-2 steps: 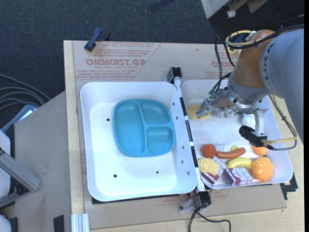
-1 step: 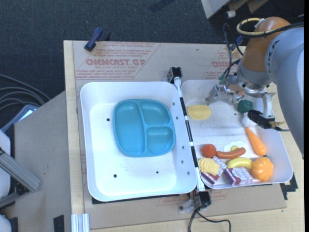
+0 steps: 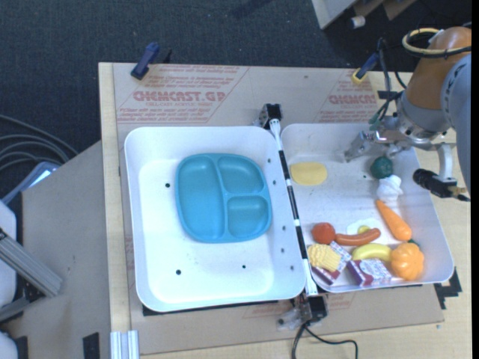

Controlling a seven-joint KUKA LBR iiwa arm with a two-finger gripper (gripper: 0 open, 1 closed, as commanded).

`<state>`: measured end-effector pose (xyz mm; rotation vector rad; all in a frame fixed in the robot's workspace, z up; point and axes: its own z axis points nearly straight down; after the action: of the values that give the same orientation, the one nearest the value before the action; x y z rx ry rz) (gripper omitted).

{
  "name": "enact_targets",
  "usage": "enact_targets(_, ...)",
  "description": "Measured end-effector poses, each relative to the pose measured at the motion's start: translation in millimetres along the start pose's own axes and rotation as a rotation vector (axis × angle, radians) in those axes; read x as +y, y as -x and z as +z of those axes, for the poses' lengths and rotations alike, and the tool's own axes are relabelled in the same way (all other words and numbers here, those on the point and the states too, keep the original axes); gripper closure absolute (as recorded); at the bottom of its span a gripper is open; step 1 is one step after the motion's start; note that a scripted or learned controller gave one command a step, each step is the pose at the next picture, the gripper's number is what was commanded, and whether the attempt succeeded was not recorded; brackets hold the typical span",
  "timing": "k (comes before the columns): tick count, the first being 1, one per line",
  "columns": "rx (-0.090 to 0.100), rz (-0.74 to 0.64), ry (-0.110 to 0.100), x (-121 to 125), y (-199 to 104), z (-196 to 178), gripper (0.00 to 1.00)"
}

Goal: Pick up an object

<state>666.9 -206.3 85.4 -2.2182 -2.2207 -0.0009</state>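
Hovering over the right bin (image 3: 441, 234), the gripper (image 3: 368, 142) is seen spread; the nearby green ball (image 3: 382, 167) could be knocked aside.

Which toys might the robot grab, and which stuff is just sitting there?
For grabbing: carrot, corn, tomato, sausage, banana, yellow disc, orange fruit, all near the gripper.

Just there: blue tray, blue clamps.

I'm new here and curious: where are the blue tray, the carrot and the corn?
blue tray (image 3: 200, 200): camera view, its large left compartment.
carrot (image 3: 394, 220): camera view, mid-body.
corn (image 3: 323, 256): camera view, its kernels.
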Motion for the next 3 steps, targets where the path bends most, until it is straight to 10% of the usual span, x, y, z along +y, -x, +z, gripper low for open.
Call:
enact_targets(2,0.015,-0.005,-0.007,1,8,-1,0.00)
enact_targets(3,0.001,-0.005,0.003,2,12,-11,1.00)
